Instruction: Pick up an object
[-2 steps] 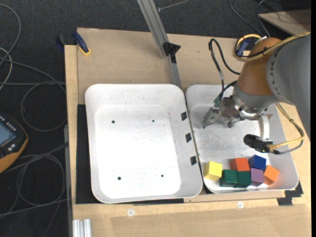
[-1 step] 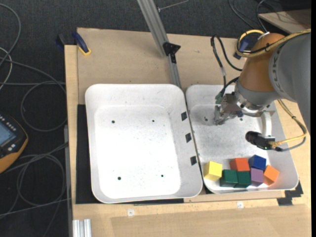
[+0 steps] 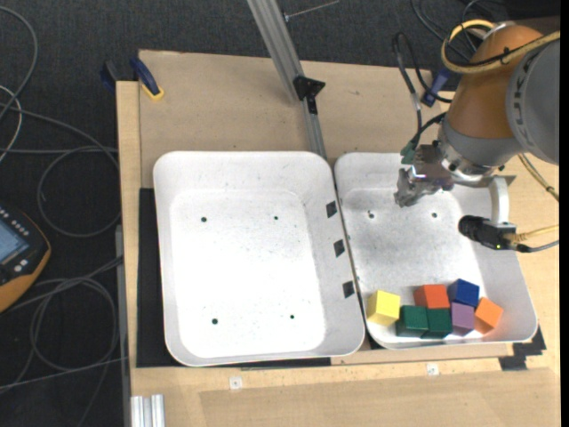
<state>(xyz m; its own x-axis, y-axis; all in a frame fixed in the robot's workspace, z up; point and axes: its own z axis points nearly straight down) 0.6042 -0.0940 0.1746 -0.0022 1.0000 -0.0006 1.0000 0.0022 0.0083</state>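
Your arm [image 3: 511,78] reaches in from the right, orange band above the wrist, bent downward; its gripper [image 3: 411,189] points down and left, nothing visible between the tips.

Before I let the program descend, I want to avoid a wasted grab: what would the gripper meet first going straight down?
Probably bare floor of the right bin. The gripper hangs over its far end, well away from the blocks clustered at the near edge; depth is unclear.
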